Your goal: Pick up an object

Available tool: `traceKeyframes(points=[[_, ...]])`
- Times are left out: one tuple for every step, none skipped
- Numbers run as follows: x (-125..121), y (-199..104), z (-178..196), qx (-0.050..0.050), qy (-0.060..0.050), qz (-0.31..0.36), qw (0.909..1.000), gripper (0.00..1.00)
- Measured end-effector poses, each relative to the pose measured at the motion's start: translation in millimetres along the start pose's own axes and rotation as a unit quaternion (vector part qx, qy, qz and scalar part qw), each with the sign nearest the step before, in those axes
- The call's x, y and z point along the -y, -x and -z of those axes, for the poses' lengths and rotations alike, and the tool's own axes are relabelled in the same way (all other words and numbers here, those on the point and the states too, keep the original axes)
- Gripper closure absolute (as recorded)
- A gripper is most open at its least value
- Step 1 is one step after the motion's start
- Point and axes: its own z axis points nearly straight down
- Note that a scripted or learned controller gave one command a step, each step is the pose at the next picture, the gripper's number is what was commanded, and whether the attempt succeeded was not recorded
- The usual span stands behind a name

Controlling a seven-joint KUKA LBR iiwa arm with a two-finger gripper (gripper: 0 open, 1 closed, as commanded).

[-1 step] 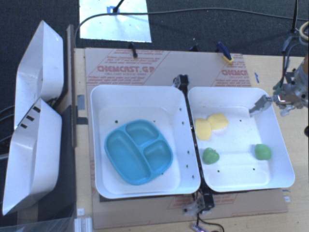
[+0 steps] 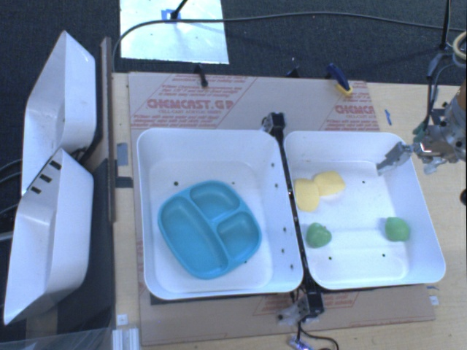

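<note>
My gripper [image 2: 396, 157] hung over the right white plastic bin's [image 2: 427, 228] upper right corner; finger state could not be determined, and nothing was seen between them. The nearest round green object [image 2: 397, 229] lay below, so I judged descending squarely over it best. The backing board [image 2: 219, 97] read "CHEMCAST".

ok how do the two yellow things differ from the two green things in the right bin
The yellow pieces are pale, larger, and lie touching each other near the right bin's left wall. The green pieces are smaller, rounder, and lie well apart, one by the left wall and one toward the right side, both nearer the front edge. All four are small lumpy items lying loose on the bin floor.
</note>
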Motion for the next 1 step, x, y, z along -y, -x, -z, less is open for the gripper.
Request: traceKeyframes(points=[[-2.6,1.8,-61.7,-0.001,-0.002,0.000,1.0000,0.00]])
